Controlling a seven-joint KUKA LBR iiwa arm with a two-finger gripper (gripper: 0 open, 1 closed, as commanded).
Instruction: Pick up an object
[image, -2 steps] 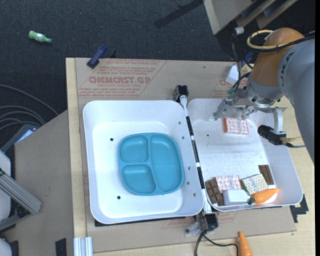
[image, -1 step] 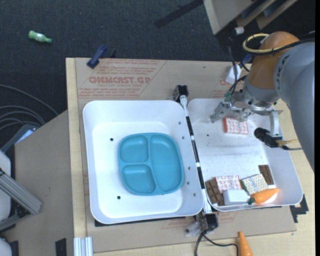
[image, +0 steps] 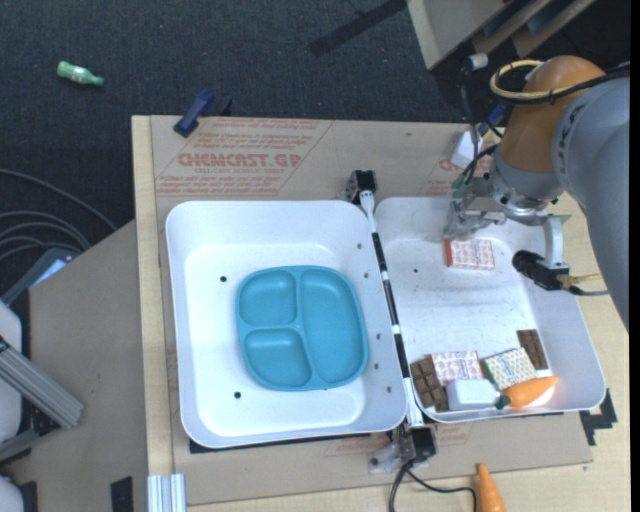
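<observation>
The gripper (image: 470, 222) hangs over the far part of the right bin (image: 580, 330), just above a small red-and-white packet (image: 470, 254); the packet lies flat, seems light and thin; better to take its edges.

The arm (image: 590, 130) is cut off by the frame at three o'clock. At six o'clock, an orange item (image: 487, 492) runs off the frame. The tool's (image: 468, 225) fingertips are too small to read.
</observation>
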